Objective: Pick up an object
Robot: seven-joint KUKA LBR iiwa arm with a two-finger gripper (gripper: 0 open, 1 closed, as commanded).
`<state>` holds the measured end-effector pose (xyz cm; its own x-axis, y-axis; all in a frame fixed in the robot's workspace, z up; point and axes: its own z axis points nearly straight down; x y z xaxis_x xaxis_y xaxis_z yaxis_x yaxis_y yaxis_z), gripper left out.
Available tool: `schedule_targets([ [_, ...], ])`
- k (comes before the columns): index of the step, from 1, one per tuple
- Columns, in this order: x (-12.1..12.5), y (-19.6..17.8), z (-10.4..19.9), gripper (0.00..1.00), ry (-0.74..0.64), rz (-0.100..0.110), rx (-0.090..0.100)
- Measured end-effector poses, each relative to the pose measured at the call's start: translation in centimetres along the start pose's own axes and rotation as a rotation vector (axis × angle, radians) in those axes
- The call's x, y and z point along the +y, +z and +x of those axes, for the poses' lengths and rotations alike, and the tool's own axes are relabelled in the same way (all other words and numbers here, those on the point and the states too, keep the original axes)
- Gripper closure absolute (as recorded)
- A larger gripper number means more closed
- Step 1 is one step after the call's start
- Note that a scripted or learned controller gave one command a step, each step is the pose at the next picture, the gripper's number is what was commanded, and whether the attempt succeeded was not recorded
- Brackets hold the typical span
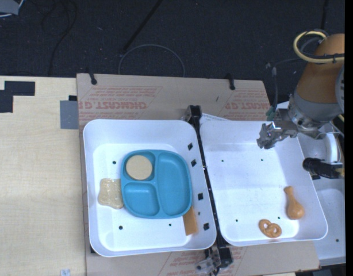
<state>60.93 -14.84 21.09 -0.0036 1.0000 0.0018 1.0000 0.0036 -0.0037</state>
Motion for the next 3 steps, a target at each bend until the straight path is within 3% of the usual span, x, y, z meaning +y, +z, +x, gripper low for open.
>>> schedule_targets([
  [3, -1.6, -0.3, 15.9, 1.0, 0.0, 0.002, 0.0],
])
